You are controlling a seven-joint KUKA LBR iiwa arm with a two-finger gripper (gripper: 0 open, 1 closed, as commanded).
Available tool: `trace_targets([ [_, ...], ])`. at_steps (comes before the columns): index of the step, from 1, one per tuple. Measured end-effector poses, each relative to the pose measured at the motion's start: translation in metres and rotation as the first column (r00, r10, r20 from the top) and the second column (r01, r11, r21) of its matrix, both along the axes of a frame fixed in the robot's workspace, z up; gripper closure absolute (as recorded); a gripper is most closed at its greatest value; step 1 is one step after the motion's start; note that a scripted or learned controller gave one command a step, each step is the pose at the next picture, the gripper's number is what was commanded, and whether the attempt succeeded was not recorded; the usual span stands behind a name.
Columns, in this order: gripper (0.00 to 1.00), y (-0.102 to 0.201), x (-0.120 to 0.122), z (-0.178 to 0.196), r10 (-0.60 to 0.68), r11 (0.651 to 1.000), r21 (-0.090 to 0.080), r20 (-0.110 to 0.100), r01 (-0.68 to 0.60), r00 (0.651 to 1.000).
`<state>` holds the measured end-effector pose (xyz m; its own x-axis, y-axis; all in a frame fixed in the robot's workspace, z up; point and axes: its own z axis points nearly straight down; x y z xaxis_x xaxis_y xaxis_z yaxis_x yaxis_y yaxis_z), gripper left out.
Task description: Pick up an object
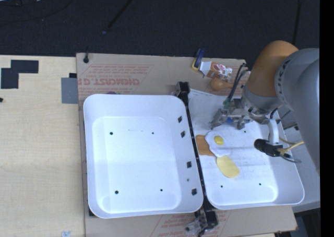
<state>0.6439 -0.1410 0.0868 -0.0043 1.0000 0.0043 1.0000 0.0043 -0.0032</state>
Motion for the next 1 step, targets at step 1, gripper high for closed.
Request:
trace_targets([
  [1, 0.0, -0.0296, -0.0004, 0.0008, -0.006, 1.0, -0.004, 0.001, 0.006, 1.0],
])
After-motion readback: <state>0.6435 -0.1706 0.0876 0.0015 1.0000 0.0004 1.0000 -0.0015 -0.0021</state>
